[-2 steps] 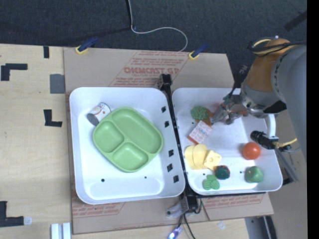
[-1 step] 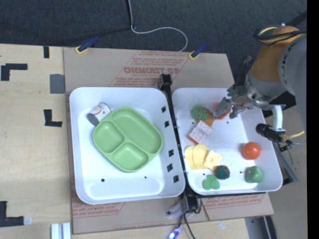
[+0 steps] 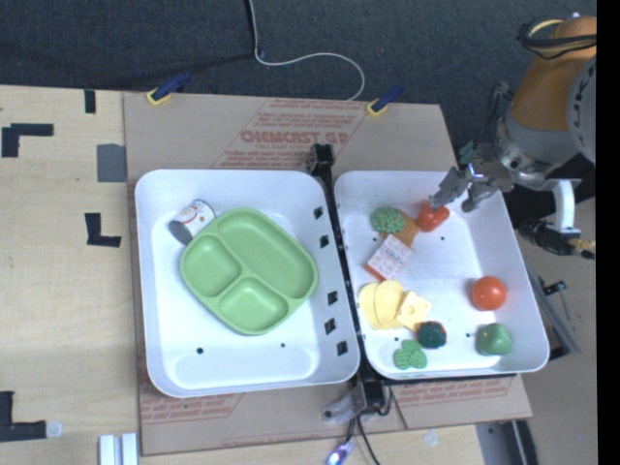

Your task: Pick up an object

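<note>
Surface: pale wood, cardboard sheet under two white bins.
Left bin: green divided plate, small can beside it.
Right bin: broccoli, cheese, tomato, green pepper.
Tool: over right bin's far corner, fingers spread, released; small red piece just beside it, not gripped.

A wooden bench carries what looks like a cardboard sheet, with two white bins on top.
</note>
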`<action>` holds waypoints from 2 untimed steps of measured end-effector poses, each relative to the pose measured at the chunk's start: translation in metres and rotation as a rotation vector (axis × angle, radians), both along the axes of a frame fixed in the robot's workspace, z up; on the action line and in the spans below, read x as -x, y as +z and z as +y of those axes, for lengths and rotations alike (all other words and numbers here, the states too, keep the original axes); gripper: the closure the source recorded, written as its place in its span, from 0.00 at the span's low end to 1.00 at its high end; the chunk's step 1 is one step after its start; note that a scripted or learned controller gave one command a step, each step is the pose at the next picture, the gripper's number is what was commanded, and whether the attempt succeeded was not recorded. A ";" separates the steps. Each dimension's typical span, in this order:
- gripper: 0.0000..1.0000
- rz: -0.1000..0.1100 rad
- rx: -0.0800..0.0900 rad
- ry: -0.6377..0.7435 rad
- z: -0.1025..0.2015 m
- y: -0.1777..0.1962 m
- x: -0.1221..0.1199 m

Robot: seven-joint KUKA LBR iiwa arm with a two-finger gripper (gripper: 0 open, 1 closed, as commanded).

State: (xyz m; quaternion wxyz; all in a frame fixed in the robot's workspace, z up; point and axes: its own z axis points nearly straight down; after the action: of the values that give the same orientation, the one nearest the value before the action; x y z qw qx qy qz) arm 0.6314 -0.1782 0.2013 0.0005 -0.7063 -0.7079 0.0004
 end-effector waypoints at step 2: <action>1.00 0.007 -0.002 0.003 0.045 0.016 0.018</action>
State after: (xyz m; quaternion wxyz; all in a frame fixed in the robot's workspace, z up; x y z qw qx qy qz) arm 0.6138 -0.1327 0.2168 0.0036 -0.7054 -0.7088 0.0022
